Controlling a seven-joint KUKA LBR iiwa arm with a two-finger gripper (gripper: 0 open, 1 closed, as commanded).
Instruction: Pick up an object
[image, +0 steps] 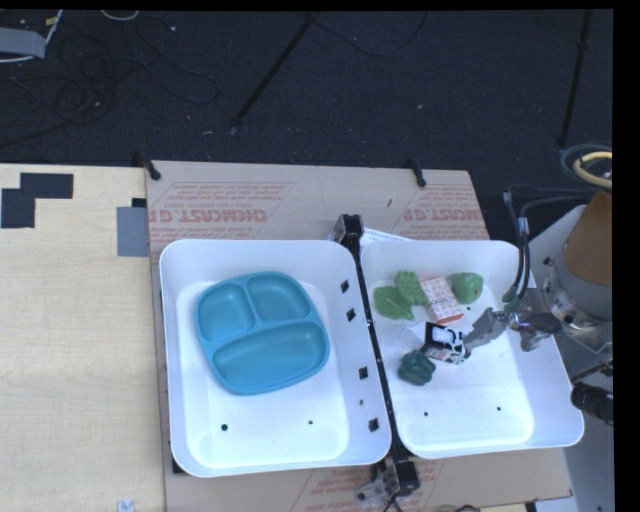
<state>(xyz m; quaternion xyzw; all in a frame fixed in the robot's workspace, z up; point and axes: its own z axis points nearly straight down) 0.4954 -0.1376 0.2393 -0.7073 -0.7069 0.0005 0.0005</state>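
Gripper (462, 343) low in right white bin (500, 420); can't tell its finger state. Black-and-white small object (443, 343) at its 9 o'clock, dark green lump (416, 369) touching—crowding risks a miss.

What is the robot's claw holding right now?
It cannot be told. The gripper sits low in the right bin, right beside a small black-and-white object.

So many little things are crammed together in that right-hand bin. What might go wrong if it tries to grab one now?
The end effector sits low beside a black-and-white object, which lies close to a dark green piece. It may nudge both aside or catch two at once. The lighter green pieces crowd a small packet, so a clean single pick there looks hard.
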